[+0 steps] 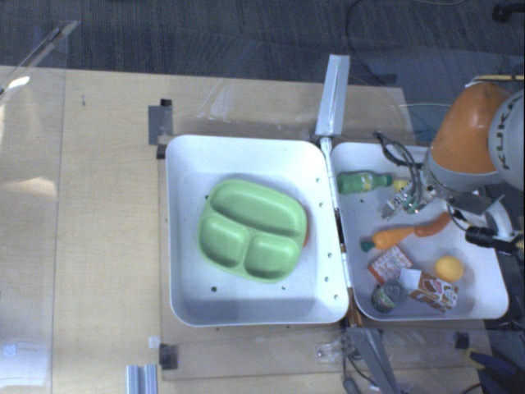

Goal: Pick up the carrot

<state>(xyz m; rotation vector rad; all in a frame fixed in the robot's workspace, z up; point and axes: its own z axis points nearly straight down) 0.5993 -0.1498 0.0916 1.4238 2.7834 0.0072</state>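
Observation:
The carrot [395,235] is orange with a small green top at its left end. It lies slanted in the middle of the right bin [492,306]. My gripper [405,204] hovers just above and slightly behind the carrot's right half, hanging from the grey arm with the orange band [464,136]. Nothing visibly sits in the gripper. A reddish sausage-like piece [433,226] touches the carrot's right end.
Around the carrot lie a green bottle [365,182], a yellow lemon [449,268], two red-and-white cartons [390,263] [435,290] and a dark can [385,296]. The left bin [184,286] holds a green divided plate [253,230].

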